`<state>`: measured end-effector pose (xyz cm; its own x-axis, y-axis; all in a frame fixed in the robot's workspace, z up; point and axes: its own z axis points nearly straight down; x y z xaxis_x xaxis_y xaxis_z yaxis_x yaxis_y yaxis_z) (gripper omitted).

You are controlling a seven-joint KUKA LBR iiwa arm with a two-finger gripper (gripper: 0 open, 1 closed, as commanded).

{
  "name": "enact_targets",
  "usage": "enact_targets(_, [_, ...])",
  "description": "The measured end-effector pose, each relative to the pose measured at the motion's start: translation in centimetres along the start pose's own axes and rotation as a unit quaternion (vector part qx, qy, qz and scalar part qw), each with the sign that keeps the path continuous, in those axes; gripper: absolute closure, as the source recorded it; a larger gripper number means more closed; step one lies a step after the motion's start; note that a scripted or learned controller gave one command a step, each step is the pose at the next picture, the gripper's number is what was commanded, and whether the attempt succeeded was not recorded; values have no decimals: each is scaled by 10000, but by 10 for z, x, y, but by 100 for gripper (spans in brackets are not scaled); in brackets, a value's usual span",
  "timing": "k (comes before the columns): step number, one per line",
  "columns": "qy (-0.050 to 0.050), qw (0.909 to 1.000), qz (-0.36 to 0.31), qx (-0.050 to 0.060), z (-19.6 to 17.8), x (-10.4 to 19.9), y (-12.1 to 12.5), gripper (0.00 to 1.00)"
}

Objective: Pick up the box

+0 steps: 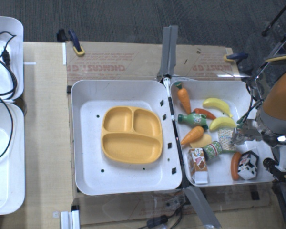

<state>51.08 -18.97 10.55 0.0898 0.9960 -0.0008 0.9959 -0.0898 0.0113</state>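
Box [198, 165] lies at 7 o'clock in right bin [214, 84], against the divider. Jaws [237, 136] hover nearer the bottle [212, 150]; state unreadable. Risk: clutter snags jaws, wrong item lifted.

A pale wooden table [43, 128] stands on dark grey carpet [133, 8]. Brown cardboard [119, 61] with red print lies across its far side, held by blue clamps [75, 42]. Black cables [2, 75] loop at the left.
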Motion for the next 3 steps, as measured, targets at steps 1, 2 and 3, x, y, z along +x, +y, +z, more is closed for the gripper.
enact_targets(1, [0,10000,1,1,0,0,0,0])
enact_targets(2, [4,10000,0,70,15,10,-8,0])
enact_targets(3, [79,9965,824,107,15,-14,12,0])
